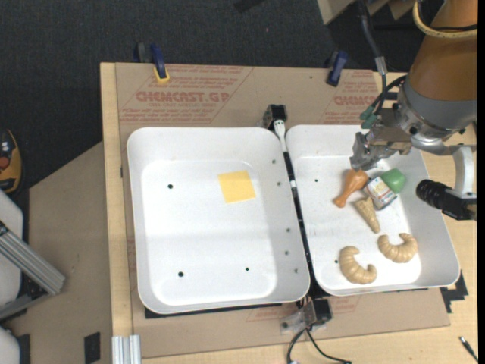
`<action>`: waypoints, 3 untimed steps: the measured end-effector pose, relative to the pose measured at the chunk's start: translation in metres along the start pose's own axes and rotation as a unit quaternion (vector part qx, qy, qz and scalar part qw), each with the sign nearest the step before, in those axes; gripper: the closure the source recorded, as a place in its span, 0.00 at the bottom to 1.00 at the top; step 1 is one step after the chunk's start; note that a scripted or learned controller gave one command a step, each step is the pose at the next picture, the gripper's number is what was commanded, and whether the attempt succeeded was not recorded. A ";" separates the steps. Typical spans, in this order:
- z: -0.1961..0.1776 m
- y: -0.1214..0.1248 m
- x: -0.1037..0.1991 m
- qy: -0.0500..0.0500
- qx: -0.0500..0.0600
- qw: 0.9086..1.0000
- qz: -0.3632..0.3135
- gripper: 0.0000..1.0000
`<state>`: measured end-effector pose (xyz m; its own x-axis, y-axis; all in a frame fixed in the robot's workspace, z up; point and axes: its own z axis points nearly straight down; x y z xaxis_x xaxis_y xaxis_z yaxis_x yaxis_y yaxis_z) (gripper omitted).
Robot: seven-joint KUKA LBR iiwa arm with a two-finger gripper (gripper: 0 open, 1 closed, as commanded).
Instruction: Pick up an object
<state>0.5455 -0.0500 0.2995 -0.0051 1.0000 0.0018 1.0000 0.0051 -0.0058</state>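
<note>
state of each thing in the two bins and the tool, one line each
yellow square: lying flat, alone in left bin
orange drumstick piece: lying in right bin, just below the tool
green-capped bottle: on its side
two croissants: lying apart
tool: low over the drumstick piece

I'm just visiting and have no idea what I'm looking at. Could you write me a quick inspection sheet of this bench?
Surface: brown board bearing a left bin and a right bin, side by side.
Job's things: yellow square in the left bin; in the right bin, a drumstick-shaped toy, a green-capped bottle, a cone and two croissants.
Clutter: nothing seen.
Grippers: gripper low over the right bin, just above the drumstick-shaped toy; jaws too hidden to judge.
Cables: wires at the board's near edge.
Surroundings: blue clamps on the board's far edge; dark floor.
</note>
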 end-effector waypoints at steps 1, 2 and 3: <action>0.067 0.023 0.077 0.001 0.001 1.000 -0.002 1.00; 0.118 0.054 0.139 0.000 -0.001 1.000 -0.001 1.00; 0.158 0.061 0.246 0.001 -0.002 1.000 -0.003 1.00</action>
<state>0.6041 0.1970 0.1411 -0.0110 0.9999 0.0045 0.9999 0.0110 -0.0009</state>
